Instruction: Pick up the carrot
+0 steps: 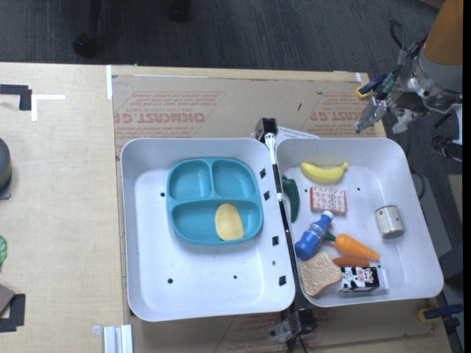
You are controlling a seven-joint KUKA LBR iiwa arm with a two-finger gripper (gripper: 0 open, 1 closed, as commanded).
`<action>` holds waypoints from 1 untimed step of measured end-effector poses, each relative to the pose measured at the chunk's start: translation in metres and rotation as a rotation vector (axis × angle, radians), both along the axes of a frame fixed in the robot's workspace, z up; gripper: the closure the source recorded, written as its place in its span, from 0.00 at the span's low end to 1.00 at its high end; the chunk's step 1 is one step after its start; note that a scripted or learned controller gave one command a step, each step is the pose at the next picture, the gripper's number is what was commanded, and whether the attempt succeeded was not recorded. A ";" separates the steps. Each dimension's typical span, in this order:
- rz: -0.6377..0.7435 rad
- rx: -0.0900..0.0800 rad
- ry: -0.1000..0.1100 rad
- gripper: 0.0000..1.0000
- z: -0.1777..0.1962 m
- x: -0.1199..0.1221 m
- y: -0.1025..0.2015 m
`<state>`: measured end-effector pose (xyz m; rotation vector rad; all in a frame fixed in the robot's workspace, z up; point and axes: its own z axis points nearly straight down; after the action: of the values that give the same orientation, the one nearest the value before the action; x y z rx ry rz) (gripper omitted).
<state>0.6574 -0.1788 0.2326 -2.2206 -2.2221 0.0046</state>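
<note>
We judge approach step: hand [388, 116] beyond right bin [412, 169] far edge, grip state unclear. Next, descend onto carrot [356, 247] between bottle [312, 235] and carton [360, 279].

Orange-banded arm [447, 31], seemingly metallic hand [388, 115]

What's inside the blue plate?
A yellow, oval, chip-like piece lies in the big bottom section of the blue plate. The two smaller top sections show only bare blue. Whatever is underneath the yellow piece is covered.
</note>
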 end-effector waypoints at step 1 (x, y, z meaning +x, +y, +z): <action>0.015 0.001 0.001 0.00 -0.098 -0.073 0.041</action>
<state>0.5842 -0.1373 0.1342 -2.2025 -2.2374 0.0048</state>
